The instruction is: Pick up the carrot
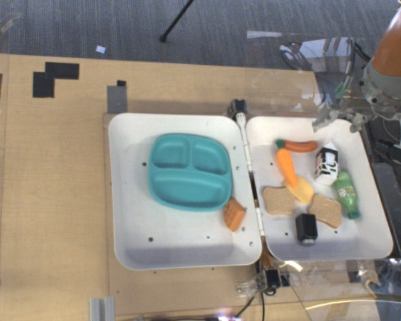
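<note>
Carrot [287,166] lies in the right bin [371,246], slanting from its upper middle down toward the centre, its lower end touching a yellow piece [302,192] and its top just below a sausage [299,146]. Crowding probably matters here: two bread slices [278,200], a black can [306,228], a green bottle [346,194] and a small cow-patterned carton [327,165] sit close around. The tool [337,116] hangs at the bin's far right corner, well apart from the carrot, empty; its state I cannot tell. In the left bin [130,246] rest a teal tray [188,170] and an orange block [234,215].

Robot lab: wooden bench [47,199], two white bins [130,246], loose cables [281,283].
</note>
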You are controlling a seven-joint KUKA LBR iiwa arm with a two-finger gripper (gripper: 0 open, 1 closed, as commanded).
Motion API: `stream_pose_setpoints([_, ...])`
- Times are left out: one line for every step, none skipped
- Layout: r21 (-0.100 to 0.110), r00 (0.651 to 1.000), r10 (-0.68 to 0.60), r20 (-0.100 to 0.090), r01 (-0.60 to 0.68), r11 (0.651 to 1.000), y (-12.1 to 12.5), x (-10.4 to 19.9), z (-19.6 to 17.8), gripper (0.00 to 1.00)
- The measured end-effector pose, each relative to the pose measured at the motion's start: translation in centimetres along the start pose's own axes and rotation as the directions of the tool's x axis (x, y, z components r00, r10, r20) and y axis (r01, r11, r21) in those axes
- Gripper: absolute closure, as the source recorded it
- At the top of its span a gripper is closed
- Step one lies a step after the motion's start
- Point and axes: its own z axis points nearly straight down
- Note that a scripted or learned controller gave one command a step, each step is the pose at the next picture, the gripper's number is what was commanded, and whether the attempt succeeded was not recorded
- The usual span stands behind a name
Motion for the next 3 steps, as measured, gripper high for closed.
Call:
stream_pose_setpoints([-0.008,0.996,-0.093,0.000,0.093,0.996,-0.6,3.9,10.7,0.00])
stream_pose_setpoints([-0.003,0.962,-0.272,0.000,0.272,0.962,-6.4,0.1,12.5,0.00])
stream_pose_setpoints([-0.007,0.978,-0.209,-0.001,0.209,0.978,-11.7,-3.3,12.4,0.00])
